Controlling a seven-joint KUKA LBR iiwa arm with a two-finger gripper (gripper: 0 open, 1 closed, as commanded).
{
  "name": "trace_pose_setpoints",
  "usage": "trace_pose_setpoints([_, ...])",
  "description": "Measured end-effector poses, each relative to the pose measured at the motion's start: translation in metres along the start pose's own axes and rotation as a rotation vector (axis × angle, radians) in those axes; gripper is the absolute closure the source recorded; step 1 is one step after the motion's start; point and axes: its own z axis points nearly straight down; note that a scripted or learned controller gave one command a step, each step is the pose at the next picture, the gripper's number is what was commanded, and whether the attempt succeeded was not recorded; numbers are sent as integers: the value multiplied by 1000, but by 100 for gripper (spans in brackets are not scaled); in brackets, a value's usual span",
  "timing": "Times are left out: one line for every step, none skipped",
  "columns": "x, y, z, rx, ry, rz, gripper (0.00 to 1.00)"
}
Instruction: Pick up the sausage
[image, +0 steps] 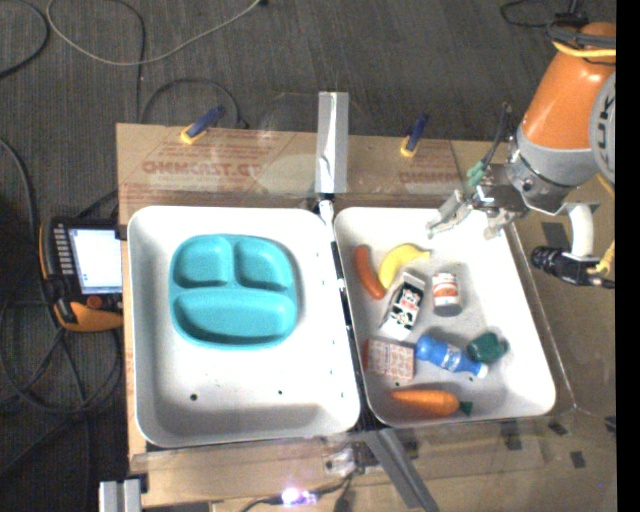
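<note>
Two white bins on the worktop, and the sausage (369, 271) not yet picked up.

One camera view: the sausage lies in the right bin (530, 345), near its left wall, just beside a yellow banana (403, 258) and above a small black-and-white carton (404, 305). It looks like a light, stiff plastic toy, smooth and rounded, so likely to slip or roll; a hold across its middle, fingers astride the narrow width, seems safest. The gripper (452, 214) hangs over the bin's upper edge, well apart from the sausage, its fingers spread open and holding nothing. Also in that bin are a small can (445, 289), a blue bottle (450, 356) and a carrot (425, 402); the left bin (150, 400) holds a teal divided tray (236, 291).
</note>
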Motion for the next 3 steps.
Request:
trace_pose_setpoints([75,49,67,0,-2,-2,0])
trace_pose_setpoints([41,52,161,-11,-5,-32,0])
trace_pose_setpoints([41,53,150,-12,-5,-32,100])
